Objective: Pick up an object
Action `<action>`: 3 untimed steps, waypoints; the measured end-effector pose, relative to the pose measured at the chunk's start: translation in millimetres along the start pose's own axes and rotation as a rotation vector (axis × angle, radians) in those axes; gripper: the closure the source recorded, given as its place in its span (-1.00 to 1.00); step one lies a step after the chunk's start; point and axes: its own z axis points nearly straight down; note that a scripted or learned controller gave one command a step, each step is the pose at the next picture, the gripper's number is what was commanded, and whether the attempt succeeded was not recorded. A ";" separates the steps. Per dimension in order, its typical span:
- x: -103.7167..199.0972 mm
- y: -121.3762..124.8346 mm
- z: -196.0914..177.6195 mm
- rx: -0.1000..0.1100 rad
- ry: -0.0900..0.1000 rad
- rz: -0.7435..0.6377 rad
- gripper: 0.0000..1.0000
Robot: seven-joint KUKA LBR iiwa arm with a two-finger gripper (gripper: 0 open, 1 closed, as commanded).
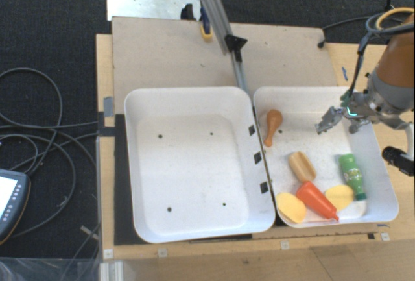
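1. Camera view: the gripper [342, 119] hangs over the right bin [311, 101] near its far right corner, its fingers [327, 121] spread apart with nothing between them
2. Below it, well apart, lie a green bottle [352, 176], bread roll [301, 166], orange carrot [316, 199] and two yellow pieces [292, 207]
3. A drumstick [272, 125] rests near the bin's left wall
4. The left bin [139, 101] sits just beside the right one

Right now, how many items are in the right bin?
6: drumstick at the left wall, bun mid-bin, green bottle on the right, and a yellow piece, carrot and lemon along the front.
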 end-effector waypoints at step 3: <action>10.1 17.7 96.5 0.001 0.000 -0.002 -1.00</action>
